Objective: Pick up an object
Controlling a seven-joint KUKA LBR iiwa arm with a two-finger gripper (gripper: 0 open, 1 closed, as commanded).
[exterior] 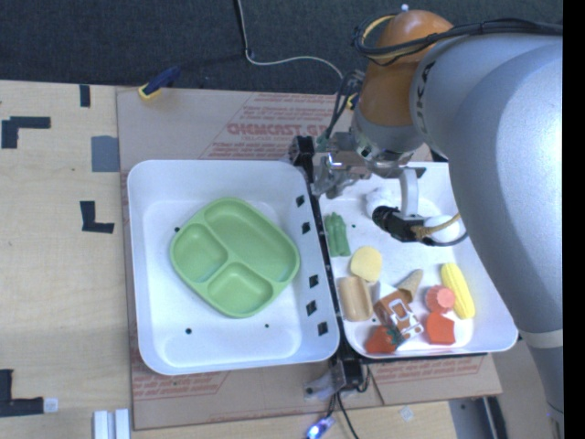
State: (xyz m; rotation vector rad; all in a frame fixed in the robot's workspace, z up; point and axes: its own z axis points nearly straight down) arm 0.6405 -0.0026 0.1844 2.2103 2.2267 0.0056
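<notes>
Hovering arm (475, 126) above toys (402, 300) (right bin (498, 337))

Just one fixed cam, mounted above the bench (55, 245) and angled down, far enough back to catch both white bins (146, 273) side by side. The arm (494, 126) comes in from the right.

Robotics lab: industrial arm (484, 99) above a counter (55, 245) bearing paired white bins (146, 273), cardboard underlay (228, 126), trailing cables (274, 59).
</notes>
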